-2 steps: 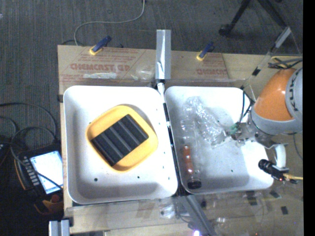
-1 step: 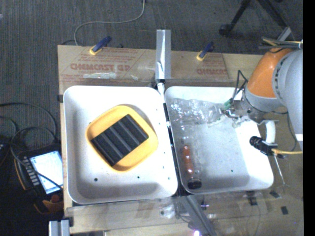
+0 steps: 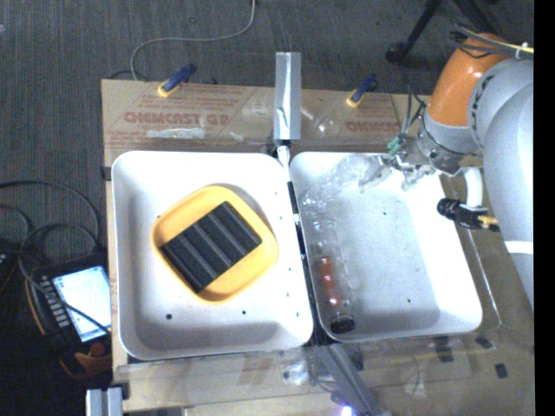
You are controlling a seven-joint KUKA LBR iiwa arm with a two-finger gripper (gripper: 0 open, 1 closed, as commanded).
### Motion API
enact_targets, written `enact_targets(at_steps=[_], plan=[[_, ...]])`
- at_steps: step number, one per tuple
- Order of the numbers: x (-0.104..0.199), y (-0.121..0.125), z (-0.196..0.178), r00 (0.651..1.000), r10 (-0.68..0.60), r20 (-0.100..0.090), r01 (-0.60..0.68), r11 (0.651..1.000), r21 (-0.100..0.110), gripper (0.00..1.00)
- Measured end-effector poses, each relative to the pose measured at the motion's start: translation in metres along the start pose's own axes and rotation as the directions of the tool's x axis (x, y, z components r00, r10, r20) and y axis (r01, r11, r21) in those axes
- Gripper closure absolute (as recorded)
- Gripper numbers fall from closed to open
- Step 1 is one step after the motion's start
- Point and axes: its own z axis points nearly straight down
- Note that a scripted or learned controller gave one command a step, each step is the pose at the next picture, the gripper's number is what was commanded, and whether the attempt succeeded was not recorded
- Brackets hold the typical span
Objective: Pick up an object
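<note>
Two white bins sit side by side. The gripper hovers, grip unclear; the yellow tray lies far left, slanted.

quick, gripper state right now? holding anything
gripper: cannot be told; it sits at the far edge of the right bin.

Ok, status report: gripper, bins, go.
Gripper at right bin's top edge, nothing seen between fingers. Yellow-and-black pad flat in left bin. Clear bottle along right bin's left wall. Nothing blocking.
</note>
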Motion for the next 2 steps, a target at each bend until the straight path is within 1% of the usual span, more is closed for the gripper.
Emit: enact_targets(at_steps=[1, 2], plan=[[-0.032, -0.068, -0.051, 0.998, 0.065, 0.0, -0.065, 0.998, -0.003, 0.0], [0.047, -0.043, 0.029, 1.0, 0.016, 0.005, -0.016, 1.0, -0.017, 0.0]])
